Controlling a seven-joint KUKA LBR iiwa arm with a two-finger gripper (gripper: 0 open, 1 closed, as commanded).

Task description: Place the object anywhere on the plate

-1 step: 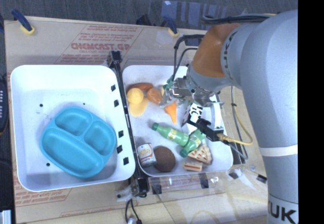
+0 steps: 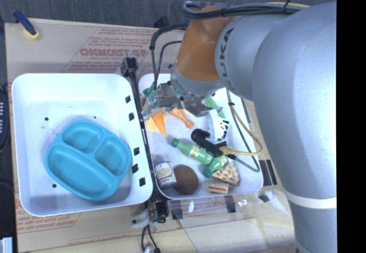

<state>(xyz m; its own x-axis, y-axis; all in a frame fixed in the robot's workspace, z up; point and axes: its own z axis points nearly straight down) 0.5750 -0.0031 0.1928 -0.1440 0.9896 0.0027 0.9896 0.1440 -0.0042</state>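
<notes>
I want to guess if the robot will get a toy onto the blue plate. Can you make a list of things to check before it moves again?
1. Blue plate lies flat in the left bin: ok.
2. Plate has room for a toy: ok.
3. Toys within reach in the right bin, such as the green bottle, brown ball and small can: ok.
4. Gripper is down over the right bin: ok.
5. A toy is between its fingers: cannot tell, the wrist hides them.
</notes>
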